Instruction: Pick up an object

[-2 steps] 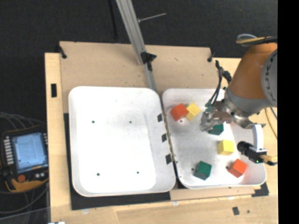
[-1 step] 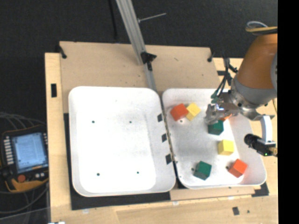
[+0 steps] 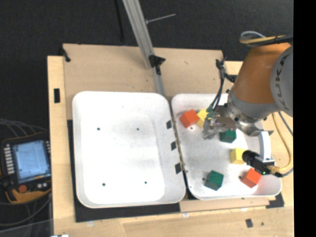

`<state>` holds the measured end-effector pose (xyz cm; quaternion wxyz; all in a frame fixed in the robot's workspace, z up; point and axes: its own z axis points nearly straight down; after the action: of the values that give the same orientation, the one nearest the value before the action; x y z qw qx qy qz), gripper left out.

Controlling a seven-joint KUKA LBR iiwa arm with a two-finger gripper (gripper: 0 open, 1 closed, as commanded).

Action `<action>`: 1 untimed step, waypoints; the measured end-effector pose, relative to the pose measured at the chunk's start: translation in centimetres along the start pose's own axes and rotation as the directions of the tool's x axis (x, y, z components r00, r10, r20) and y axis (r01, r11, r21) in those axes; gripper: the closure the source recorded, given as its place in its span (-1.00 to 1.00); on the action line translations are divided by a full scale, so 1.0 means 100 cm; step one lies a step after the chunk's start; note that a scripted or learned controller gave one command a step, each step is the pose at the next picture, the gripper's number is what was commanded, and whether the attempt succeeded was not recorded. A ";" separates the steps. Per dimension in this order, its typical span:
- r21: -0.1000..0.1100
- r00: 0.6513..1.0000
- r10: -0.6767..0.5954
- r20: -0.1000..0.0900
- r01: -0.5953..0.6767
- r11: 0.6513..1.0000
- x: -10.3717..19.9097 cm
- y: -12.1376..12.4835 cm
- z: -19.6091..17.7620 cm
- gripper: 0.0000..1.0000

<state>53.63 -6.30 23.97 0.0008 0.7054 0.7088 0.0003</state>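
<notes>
My gripper (image 3: 213, 127) is low inside the right bin (image 3: 197, 191), between an orange block (image 3: 188, 118), a yellow piece (image 3: 203, 115) and a green block (image 3: 227, 136). I cannot tell its state from this view. Another yellow block (image 3: 237, 156) lies near the bin's right side, a second orange block (image 3: 250, 177) in the near right corner, and a green block (image 3: 214, 179) near the front wall. The left bin (image 3: 84, 102) stands beside it on the surface (image 3: 108, 63).

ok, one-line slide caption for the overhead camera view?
KUKA arm's gripper low in the right bin among orange, yellow and green blocks.
</notes>
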 end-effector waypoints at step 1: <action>0.000 1.000 -0.004 -0.003 0.004 1.000 0.053 -0.007 -0.010 1.00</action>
<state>52.91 -1.05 25.00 -0.0004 0.7041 0.7101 0.0014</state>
